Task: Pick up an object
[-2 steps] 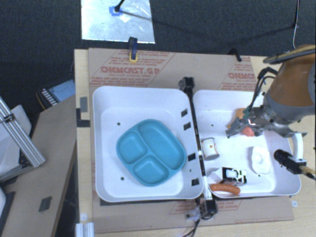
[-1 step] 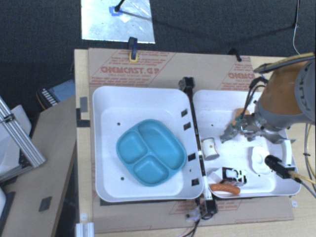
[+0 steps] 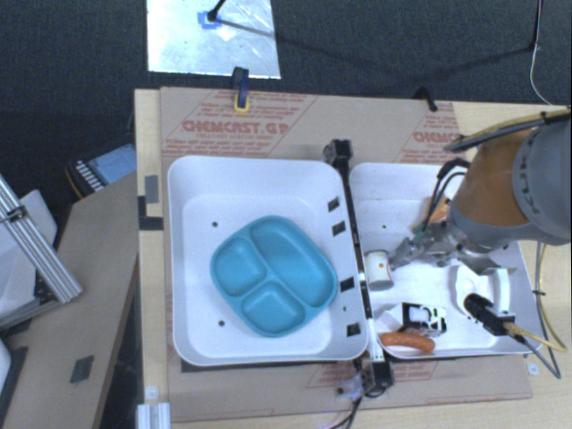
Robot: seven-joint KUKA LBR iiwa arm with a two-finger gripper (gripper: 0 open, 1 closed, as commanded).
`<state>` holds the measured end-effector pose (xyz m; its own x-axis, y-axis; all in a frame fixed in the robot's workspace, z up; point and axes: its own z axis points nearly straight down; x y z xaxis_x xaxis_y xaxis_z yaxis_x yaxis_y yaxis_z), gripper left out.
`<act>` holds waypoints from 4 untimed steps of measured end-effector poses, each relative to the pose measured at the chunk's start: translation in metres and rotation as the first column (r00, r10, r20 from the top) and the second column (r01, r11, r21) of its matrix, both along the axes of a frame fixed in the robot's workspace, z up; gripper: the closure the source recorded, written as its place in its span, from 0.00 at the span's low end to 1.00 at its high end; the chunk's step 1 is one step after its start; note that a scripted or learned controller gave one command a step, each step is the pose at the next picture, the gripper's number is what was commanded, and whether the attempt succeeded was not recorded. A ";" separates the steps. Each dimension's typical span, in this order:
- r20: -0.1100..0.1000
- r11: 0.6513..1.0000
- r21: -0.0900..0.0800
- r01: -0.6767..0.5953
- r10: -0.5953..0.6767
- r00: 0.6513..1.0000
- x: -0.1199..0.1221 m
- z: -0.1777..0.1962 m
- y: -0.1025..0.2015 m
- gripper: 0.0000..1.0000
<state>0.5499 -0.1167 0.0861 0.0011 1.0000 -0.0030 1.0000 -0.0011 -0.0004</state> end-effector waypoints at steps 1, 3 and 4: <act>0.004 1.000 0.001 0.000 0.000 1.000 0.002 0.013 0.001 1.00; 0.009 1.000 0.001 -0.005 0.005 1.000 0.002 0.140 0.005 1.00; 0.008 1.000 0.001 -0.006 0.006 1.000 0.004 0.194 0.005 1.00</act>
